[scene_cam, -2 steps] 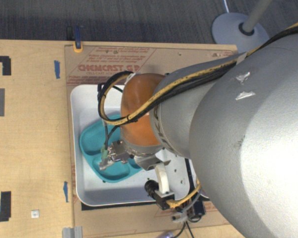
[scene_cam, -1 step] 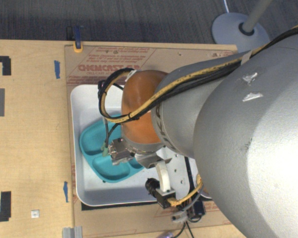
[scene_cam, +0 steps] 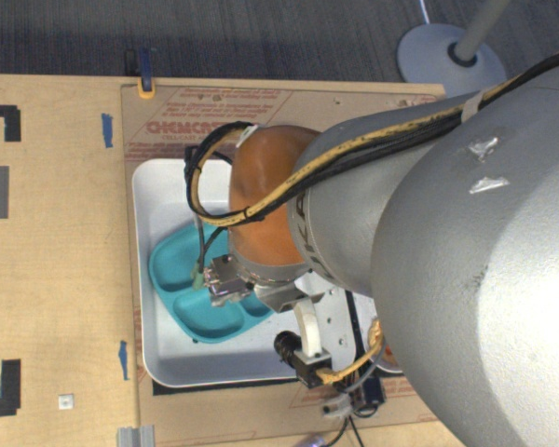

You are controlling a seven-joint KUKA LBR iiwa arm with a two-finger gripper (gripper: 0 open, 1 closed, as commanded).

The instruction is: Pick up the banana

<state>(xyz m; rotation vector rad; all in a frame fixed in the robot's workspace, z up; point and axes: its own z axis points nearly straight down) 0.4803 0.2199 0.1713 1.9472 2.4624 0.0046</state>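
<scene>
My arm reaches in from the right, and its orange band (scene_cam: 261,203) hangs low over the left white bin (scene_cam: 154,343). Grey metal wrist parts (scene_cam: 225,282) sit just below the band, right above a teal plastic piece. Two teal shapes lie in the bin: one at the left (scene_cam: 177,259) and a scoop-like one nearer the front (scene_cam: 214,322). The arm covers the bin's middle and right side, so what lies beneath it is hidden.
The big grey arm link (scene_cam: 447,250) blocks the right half of the view. A black and yellow cable (scene_cam: 205,180) loops over the bin's back. Tan bench surface (scene_cam: 56,250) lies to the left, with blue tape marks (scene_cam: 107,128).
</scene>
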